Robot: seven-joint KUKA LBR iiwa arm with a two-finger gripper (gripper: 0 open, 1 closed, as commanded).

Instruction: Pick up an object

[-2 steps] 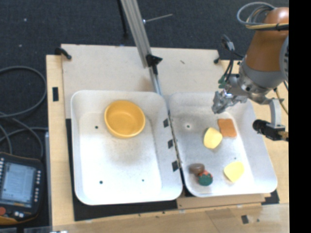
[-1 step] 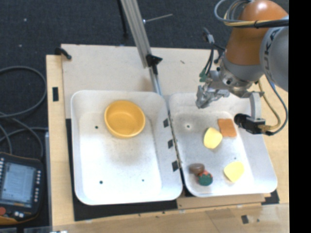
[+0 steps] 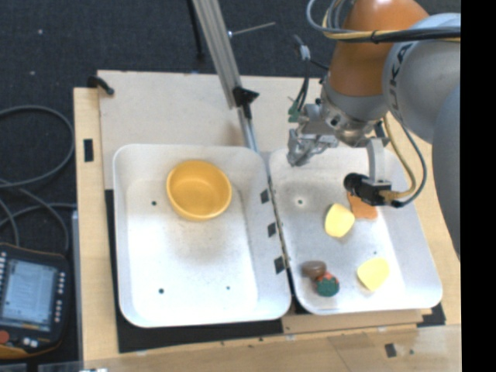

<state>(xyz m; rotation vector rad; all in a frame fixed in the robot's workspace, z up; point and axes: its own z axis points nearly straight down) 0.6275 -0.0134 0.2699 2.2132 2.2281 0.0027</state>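
Note:
My gripper [image 3: 300,155] hangs over the far left corner of the right bin [image 3: 415,235], close to the divide between the two bins. No object shows under it or in it. Nearer the front of that bin lie a pale yellow piece [image 3: 339,221], an orange piece [image 3: 365,208] just right of it, a second yellow piece [image 3: 373,273], a brown lump [image 3: 313,269] and a green and red object [image 3: 328,285]. All of them sit well apart from the gripper. A yellow bowl [image 3: 199,190] stands upright in the left bin [image 3: 128,223].
A slanted metal rail [image 3: 221,41] runs from the top of the view down to the bins' far edge, just left of the gripper. A black cable plug [image 3: 366,186] hangs off the arm above the orange piece. A tablet [image 3: 27,289] lies off the bench at the left.

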